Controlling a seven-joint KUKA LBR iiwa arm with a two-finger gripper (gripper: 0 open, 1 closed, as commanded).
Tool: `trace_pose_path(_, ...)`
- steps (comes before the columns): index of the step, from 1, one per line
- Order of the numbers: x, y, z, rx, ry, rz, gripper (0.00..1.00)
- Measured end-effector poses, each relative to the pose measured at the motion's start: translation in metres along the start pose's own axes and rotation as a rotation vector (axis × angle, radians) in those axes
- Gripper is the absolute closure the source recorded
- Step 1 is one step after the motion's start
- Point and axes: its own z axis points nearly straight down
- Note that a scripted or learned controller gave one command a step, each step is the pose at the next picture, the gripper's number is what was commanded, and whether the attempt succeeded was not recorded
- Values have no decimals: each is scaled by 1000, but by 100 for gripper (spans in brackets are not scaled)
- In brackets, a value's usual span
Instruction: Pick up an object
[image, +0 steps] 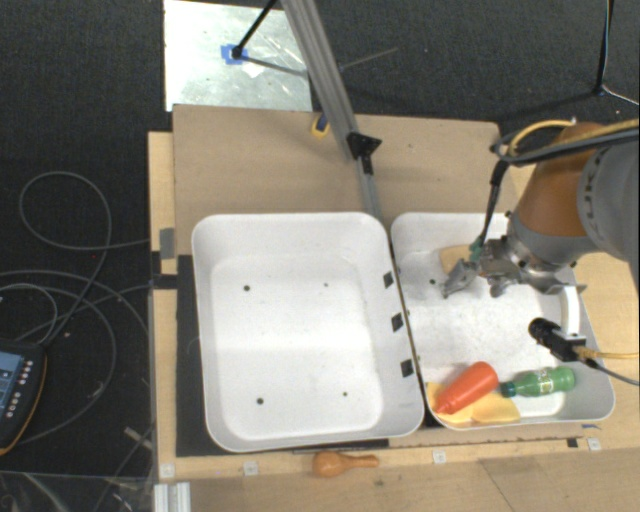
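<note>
Two fingers on the gripper were spread with nothing between them, right of centre in the right bin, probably hunting. Carrot and bottle sat at lower right, well apart from it.

The arm is grey with an orange band, a black cable alongside, and a metallic grey gripper.

I see two bins side by side: the left bin and the right bin. In the right one's near corner a carrot lies on a cloth (bottle just right of it). A wooden pear-shaped piece lies on the bench before the left bin.
</note>
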Motion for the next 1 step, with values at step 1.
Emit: trace_pose_path(1,-1,2,-14,-7,-1,0,100)
